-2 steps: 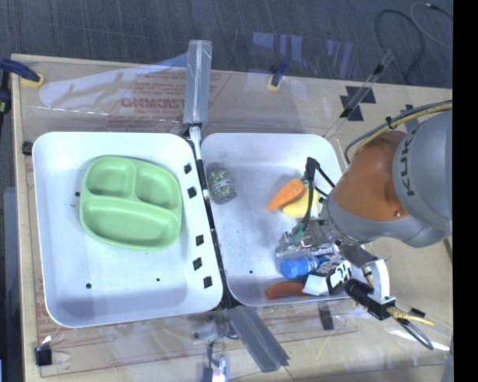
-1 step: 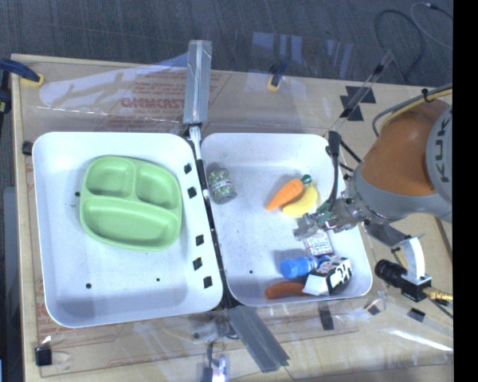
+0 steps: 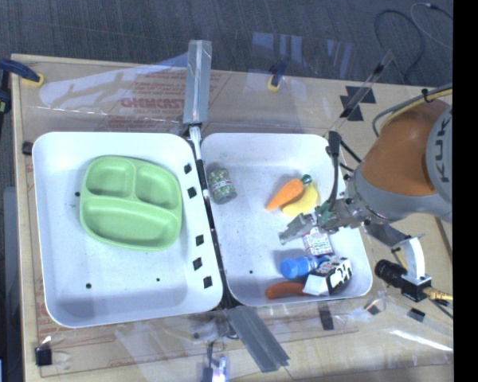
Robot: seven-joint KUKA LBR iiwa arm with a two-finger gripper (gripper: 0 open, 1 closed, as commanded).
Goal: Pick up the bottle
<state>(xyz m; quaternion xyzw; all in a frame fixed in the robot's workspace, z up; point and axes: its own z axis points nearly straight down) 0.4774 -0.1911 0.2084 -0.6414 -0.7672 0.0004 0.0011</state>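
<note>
My gripper is hovering in the right bin, just above the bottle — its blue cap is pointing toward the green divided plate. Grip state — I cannot tell. A toy carrot is lying just beyond the gripper.

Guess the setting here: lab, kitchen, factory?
Most likely a robotics lab bench: two white bins taped down, clamps at the board's edge, and toy food like a carrot for the arm's gripper.
</note>
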